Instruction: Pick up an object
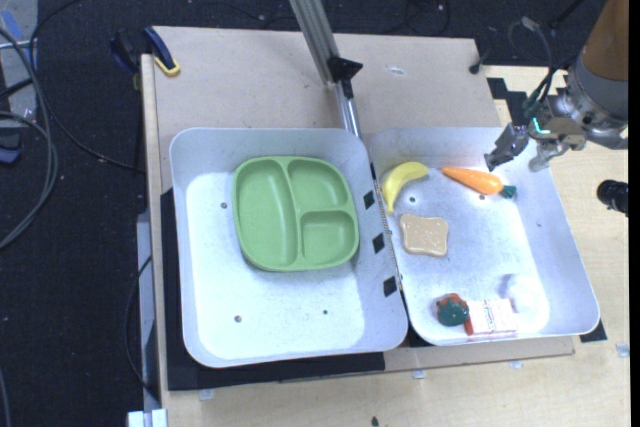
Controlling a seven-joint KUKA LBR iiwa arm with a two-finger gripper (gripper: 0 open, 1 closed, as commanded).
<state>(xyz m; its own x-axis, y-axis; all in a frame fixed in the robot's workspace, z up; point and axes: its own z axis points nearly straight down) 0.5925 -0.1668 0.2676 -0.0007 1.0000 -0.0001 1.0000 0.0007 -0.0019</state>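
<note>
Hovering above the right bin's (560, 245) far edge, the end effector (522, 147) is sitting just beyond the carrot (472, 179), its two dark fingers spread apart with nothing between them. The carrot is lying flat in that bin, leafy end pointing toward the arm, probably the likeliest target because it is nearest the fingers. Relative to the carrot, the banana (401, 181) is lying beside it toward the left bin (200, 315), the bread slice (425, 235) is resting nearer the camera, and the strawberry (452, 310) and small white carton (493, 317) are sitting well apart at the near rim. The green divided plate (296, 212) is occupying the left bin alone. The arm is reaching in with its wrist (590, 110) bent downward, fingers angling toward the carrot.
</note>
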